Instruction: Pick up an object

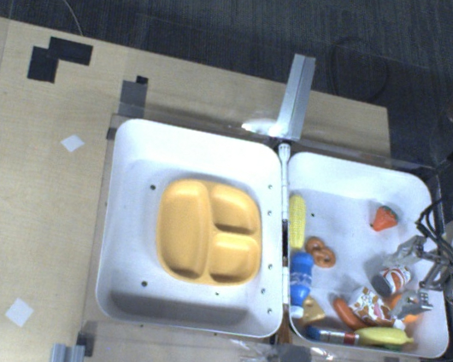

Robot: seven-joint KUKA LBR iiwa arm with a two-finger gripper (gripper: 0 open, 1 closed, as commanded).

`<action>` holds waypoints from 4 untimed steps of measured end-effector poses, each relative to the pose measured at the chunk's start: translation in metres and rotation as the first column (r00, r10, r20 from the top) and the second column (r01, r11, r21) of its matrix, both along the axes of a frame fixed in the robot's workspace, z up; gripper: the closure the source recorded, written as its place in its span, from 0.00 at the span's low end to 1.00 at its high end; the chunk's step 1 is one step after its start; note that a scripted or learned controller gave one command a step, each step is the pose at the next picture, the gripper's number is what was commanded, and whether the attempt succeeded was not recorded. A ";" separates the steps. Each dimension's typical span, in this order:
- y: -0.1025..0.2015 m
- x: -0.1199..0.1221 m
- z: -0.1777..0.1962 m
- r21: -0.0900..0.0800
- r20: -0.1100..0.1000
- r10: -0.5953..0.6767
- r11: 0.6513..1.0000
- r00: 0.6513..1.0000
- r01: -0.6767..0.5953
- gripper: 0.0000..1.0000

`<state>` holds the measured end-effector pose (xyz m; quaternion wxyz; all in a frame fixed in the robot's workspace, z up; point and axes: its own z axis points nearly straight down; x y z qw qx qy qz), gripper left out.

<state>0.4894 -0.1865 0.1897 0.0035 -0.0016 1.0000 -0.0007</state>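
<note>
Small plastic toy foods fill the right white bin (357, 177): we note a yellow corn cob (296, 221), brown pretzel (320, 254), blue bottle (300, 279), orange strawberry-like piece (386, 218) and yellow banana (383, 335). At right of frame, the metal two-finger gripper (415, 271) hangs over the bin's right side; its grip state we cannot tell. The left white bin (131, 202) holds a yellow divided tray (208, 231).

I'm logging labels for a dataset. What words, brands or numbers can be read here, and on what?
None can be read.
The blue bottle has a label too small and blurred to read.
The wrapped packet near the gripper has a red and white print, not legible.
The yellow tray has no marks.
</note>
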 end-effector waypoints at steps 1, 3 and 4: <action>-0.019 0.002 -0.009 -0.003 0.002 0.155 0.988 0.988 -0.155 0.00; -0.019 0.009 -0.014 -0.003 0.000 0.276 0.961 0.961 -0.276 0.00; -0.019 0.010 -0.004 -0.002 0.002 0.214 0.977 0.977 -0.214 0.00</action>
